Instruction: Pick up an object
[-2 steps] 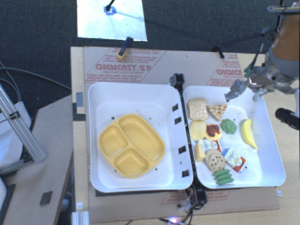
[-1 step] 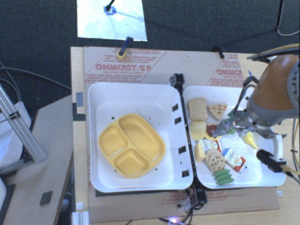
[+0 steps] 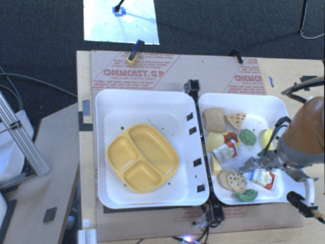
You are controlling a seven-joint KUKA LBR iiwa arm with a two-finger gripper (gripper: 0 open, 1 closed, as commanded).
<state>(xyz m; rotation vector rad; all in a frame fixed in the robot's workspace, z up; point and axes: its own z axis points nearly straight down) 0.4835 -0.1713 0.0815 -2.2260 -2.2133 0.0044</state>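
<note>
The right bin (image 3: 274, 103) holds several toy foods: a bread slice (image 3: 215, 119), a pizza wedge (image 3: 235, 120), a green broccoli piece (image 3: 248, 136), a yellow lemon (image 3: 267, 135), a red and white can (image 3: 226, 149), a chocolate-chip cookie (image 3: 235, 180), a green leafy piece (image 3: 247, 195) and a white carton with red print (image 3: 264, 178). My gripper (image 3: 252, 164) hangs low over the front middle of this bin. It sits just above the carton and to the right of the can. The orange band of the arm (image 3: 309, 128) covers the bin's right side.
The left bin (image 3: 117, 105) holds a yellow divided tray (image 3: 143, 157). A black divider (image 3: 200, 136) runs between the bins. Cardboard (image 3: 167, 70) lies under both bins. A metal frame (image 3: 20, 136) stands at the far left.
</note>
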